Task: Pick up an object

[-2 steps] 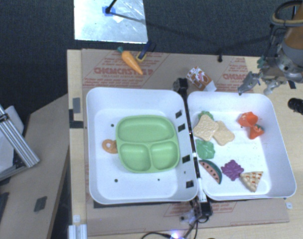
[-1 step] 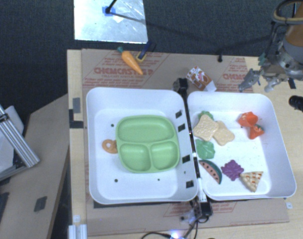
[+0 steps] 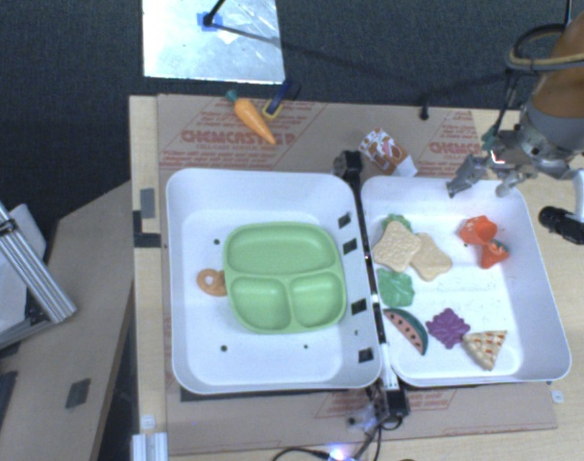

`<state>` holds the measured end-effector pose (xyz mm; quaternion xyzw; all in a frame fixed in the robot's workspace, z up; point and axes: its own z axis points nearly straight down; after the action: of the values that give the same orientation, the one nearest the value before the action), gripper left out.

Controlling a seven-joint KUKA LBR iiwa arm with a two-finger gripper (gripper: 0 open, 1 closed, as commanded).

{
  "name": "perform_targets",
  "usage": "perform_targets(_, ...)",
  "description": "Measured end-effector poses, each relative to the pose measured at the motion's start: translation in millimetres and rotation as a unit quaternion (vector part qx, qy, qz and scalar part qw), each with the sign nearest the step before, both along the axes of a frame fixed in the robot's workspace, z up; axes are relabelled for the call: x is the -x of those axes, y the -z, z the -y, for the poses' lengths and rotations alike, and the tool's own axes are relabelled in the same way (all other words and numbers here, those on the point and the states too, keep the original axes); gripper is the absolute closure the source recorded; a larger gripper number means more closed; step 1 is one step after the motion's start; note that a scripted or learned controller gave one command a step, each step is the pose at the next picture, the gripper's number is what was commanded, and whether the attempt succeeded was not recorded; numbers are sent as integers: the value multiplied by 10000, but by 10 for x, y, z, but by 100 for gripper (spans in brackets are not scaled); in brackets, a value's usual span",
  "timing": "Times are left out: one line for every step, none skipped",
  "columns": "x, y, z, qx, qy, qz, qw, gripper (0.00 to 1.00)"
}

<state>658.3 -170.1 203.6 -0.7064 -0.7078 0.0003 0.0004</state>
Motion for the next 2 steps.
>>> perform_targets(7,436,61,3,5,1,10000,0)
perform_targets(-57,863,86,5,-15,10,10000,0)
